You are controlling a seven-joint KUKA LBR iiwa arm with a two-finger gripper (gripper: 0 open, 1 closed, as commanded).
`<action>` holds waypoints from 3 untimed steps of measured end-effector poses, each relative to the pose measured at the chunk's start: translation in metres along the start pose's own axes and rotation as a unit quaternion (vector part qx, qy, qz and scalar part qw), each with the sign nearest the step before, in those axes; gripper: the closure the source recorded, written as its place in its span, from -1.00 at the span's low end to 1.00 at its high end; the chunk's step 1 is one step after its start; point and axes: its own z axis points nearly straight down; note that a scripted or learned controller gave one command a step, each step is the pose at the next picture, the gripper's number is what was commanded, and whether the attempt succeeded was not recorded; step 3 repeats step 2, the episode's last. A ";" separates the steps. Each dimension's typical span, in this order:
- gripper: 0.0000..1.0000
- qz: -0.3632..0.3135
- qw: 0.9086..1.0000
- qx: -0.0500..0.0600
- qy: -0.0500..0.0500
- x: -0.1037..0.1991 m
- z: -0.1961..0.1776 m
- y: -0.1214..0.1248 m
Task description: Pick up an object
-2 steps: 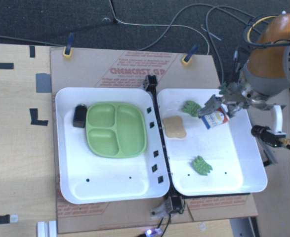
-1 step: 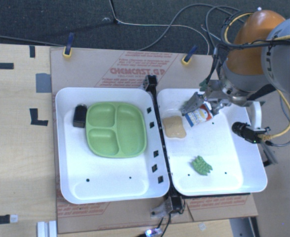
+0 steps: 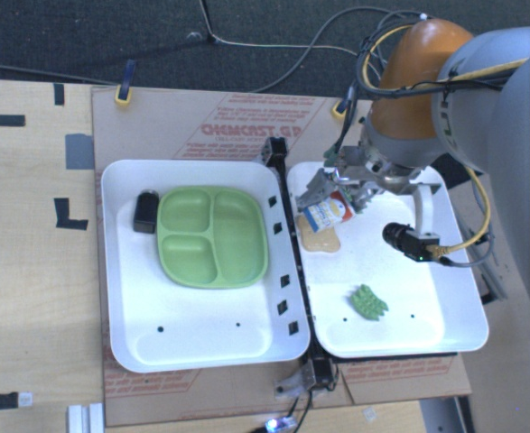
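My gripper (image 3: 339, 193) hangs low over the upper left part of the right bin (image 3: 427, 332), under the orange band of the arm. Just below it lies a small blue, white and orange packet (image 3: 327, 214), partly covered by the gripper. The packet touches or overlaps a flat tan piece (image 3: 321, 240) on the bin floor. Whether the packet is held or just lying there I cannot tell. A small green knobbly object (image 3: 368, 302) rests nearer the front of the same bin, well apart from the gripper.
The left bin (image 3: 192, 341) holds a green divided plate (image 3: 214, 236) and a small black block (image 3: 145, 212) at its left. A black divider strip (image 3: 287, 242) runs between the bins. A black cable fitting (image 3: 407, 240) hangs off the arm over the right bin.
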 end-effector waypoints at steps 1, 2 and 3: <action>1.00 0.000 1.000 -0.001 0.000 0.060 0.006 0.011; 1.00 -0.001 1.000 0.000 0.000 0.109 0.004 0.007; 1.00 -0.001 1.000 0.000 0.000 0.109 0.004 0.007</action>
